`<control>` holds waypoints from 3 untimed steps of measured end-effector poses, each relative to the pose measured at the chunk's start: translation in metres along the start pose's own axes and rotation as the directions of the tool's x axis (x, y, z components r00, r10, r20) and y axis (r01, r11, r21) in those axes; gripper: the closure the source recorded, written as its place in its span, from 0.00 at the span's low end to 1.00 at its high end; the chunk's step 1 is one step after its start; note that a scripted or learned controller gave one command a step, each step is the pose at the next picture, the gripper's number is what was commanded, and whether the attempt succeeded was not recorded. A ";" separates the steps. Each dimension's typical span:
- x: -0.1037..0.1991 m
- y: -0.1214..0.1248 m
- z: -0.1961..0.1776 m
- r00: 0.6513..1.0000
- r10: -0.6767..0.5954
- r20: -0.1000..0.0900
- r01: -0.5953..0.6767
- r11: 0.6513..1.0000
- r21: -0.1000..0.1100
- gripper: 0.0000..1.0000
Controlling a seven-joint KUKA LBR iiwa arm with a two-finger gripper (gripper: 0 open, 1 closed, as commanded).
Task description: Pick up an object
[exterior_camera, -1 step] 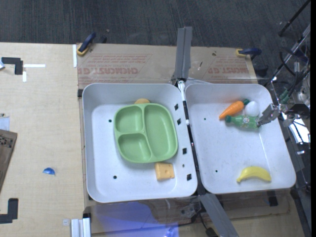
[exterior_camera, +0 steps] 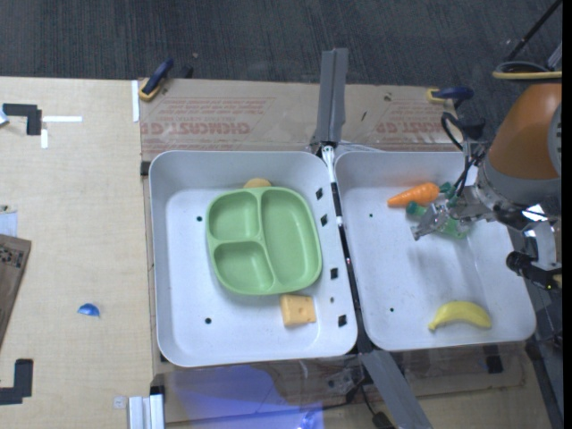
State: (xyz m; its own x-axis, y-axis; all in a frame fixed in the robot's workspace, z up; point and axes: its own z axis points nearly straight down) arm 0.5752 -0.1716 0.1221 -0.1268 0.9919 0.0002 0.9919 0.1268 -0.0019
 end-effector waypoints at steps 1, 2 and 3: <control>-0.012 0.064 0.033 1.000 0.010 -0.002 -0.010 1.000 0.008 0.00; -0.001 0.076 0.034 0.998 0.058 -0.002 -0.057 0.998 0.028 0.00; 0.038 0.084 0.034 0.993 0.114 0.000 -0.114 0.993 0.020 0.00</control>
State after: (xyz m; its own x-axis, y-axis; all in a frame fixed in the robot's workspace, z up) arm 0.6533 -0.1238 0.0875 -0.0131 0.9999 -0.0003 0.9997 0.0131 -0.0214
